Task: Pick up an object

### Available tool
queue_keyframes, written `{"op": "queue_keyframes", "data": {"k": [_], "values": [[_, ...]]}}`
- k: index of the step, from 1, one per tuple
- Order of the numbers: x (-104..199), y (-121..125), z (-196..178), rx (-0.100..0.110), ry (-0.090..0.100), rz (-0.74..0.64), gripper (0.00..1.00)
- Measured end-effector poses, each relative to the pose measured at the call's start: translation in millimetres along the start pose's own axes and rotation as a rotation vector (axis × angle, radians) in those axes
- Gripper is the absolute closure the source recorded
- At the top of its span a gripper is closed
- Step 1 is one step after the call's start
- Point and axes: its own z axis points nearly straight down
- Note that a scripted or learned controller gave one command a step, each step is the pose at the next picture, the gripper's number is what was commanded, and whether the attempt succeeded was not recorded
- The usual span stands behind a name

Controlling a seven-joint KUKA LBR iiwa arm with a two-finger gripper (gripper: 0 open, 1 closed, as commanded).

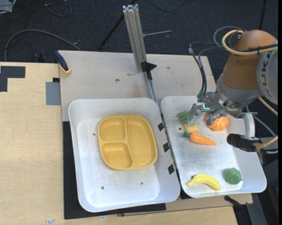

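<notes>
gripper point(196, 117): low over the right bin, at the far-left part of its floor; whether the grip is wide or narrow, cannot tell, the view is too coarse there
arm point(246, 74): comes in from the right, orange band above the wrist, wrist sits above the far end of the right bin
yellow-green piece point(191, 128): small, right under the gripper tip; touching it or not, can't say
green item point(183, 116): just left of the gripper, near the bin's far-left wall
carrot point(203, 139): just nearside of the gripper, lying flat, tip pointing left; looks like the easiest target
orange lump point(218, 123): just right of the gripper, partly under the wrist
banana point(204, 182): well apart from the gripper, near front of the right bin
green round fruit point(233, 176): beside the banana, to its right
right bin point(253, 184): holds all the loose items
left bin point(80, 172): well left of the gripper, holds only the yellow divided plate point(128, 141)
step: descent onto a target in the cluster, nothing visibly held
advice: pick one item, not the cluster; straddle the carrot across its short axis, centre over its thick end, go down till near the bin floor, close, lift straight up
risk: neighbours are crowded close, a finger may land on one and push the target aside
</notes>
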Motion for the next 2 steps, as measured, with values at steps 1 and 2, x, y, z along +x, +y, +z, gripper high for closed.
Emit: {"op": "queue_keyframes", "data": {"k": [1, 2], "values": [[0, 1, -1, -0.003, 0.0, 0.0, 0.0], [-5, 1, 44, 0.0, -0.001, 0.001, 0.0]]}}
